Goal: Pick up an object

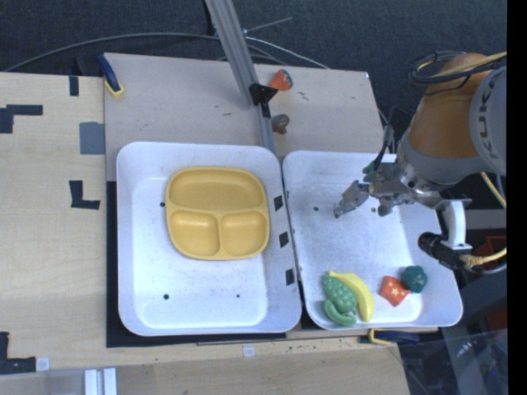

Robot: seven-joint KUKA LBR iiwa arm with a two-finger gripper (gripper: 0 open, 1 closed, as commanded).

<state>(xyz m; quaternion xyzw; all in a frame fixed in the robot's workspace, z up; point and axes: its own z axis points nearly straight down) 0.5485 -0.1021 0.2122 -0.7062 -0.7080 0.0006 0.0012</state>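
A banana, green vegetable, strawberry and dark green ball lie along the right bin's near edge. The gripper hangs above bare bin floor, fingers parted, holding nothing.

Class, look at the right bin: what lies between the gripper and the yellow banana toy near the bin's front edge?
In the camera view, nothing: between the gripper and the yellow banana toy there is only the bare speckled floor of the right bin.
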